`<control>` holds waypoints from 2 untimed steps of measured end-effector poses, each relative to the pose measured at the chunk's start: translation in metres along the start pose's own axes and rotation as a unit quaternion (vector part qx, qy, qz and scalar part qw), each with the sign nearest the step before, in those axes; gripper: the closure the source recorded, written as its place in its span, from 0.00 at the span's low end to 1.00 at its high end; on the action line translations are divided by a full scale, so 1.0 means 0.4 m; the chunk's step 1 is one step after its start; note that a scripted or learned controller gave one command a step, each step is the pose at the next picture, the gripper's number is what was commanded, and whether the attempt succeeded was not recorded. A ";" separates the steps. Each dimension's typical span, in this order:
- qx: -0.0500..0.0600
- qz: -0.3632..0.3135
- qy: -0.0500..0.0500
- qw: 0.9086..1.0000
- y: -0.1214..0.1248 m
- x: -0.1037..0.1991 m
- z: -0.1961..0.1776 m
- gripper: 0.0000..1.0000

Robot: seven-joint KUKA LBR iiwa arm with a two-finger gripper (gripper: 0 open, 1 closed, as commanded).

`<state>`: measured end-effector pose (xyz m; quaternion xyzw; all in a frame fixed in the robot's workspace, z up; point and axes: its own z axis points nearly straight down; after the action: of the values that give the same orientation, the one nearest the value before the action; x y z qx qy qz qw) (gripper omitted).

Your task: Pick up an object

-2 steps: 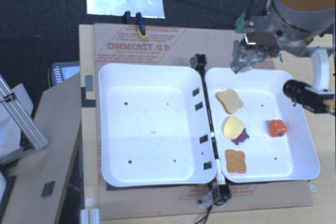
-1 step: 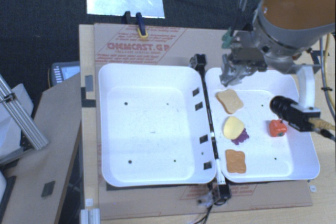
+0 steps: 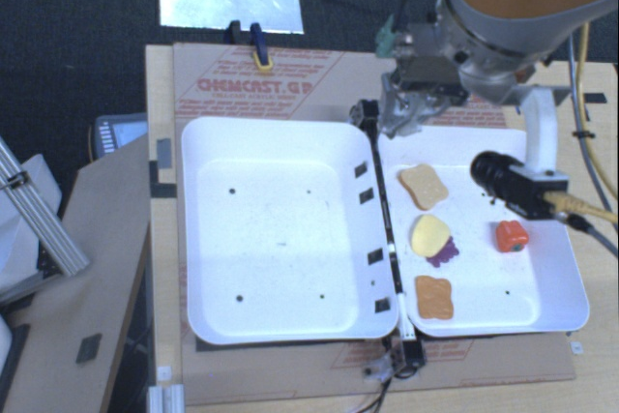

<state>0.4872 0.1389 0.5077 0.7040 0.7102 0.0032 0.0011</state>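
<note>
Pincer [image 3: 398, 121]: over the far corner of the smooth white right bin [image 3: 542, 300]; you cannot tell its grip state.
Bread slice [image 3: 423, 186]: flat, pale tan, nearest the pincer.
Yellow piece [image 3: 429, 233]: rounded, resting against a purple bit [image 3: 447, 254], farther from the pincer.
Toast [image 3: 434, 297]: flat, orange-brown, farthest from the pincer.
Red-orange piece [image 3: 512, 236]: chunky, well apart from the pincer.

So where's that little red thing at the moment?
In the camera view, the red thing lies in the right-hand bin, toward its right side, apart from the yellow piece to its left.
</note>
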 end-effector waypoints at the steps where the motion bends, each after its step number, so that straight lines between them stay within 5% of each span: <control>1: 0.000 -0.001 0.001 1.000 0.019 0.178 -0.072 1.00; 2: 0.002 0.002 -0.001 1.000 0.019 0.169 -0.068 0.00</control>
<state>0.4941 0.2063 0.5350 0.7055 0.7087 0.0010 0.0001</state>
